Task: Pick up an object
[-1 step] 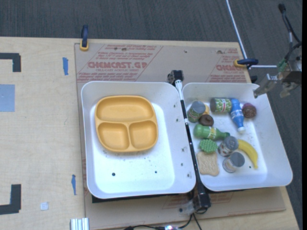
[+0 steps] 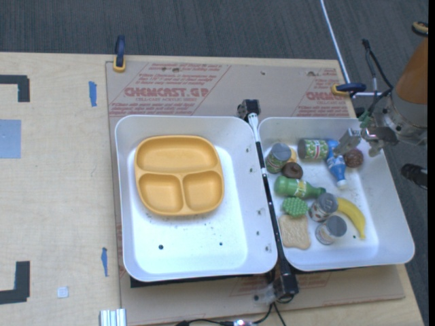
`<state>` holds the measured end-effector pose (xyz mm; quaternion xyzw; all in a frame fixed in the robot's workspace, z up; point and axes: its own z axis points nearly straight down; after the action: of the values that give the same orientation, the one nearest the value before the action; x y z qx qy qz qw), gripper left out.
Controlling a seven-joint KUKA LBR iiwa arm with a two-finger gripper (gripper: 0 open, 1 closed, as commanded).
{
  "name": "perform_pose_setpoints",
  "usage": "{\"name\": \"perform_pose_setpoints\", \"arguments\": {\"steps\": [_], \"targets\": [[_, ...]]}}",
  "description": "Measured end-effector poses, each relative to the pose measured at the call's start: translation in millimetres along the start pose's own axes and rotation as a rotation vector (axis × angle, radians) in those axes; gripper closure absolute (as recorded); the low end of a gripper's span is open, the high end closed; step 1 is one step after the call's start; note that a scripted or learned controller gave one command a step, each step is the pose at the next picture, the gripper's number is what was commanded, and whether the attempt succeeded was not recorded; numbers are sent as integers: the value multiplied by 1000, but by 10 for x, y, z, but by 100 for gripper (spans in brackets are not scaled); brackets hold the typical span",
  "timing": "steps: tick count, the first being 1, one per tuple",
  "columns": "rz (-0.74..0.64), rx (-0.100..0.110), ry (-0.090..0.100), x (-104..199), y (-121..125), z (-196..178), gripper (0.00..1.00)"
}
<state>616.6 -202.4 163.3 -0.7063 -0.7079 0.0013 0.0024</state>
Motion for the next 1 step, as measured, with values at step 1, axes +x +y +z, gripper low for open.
{"name": "perform_pose_setpoints", "arguments": {"steps": [1], "targets": [[2,-5,-2,158,-69,783,0]]}}
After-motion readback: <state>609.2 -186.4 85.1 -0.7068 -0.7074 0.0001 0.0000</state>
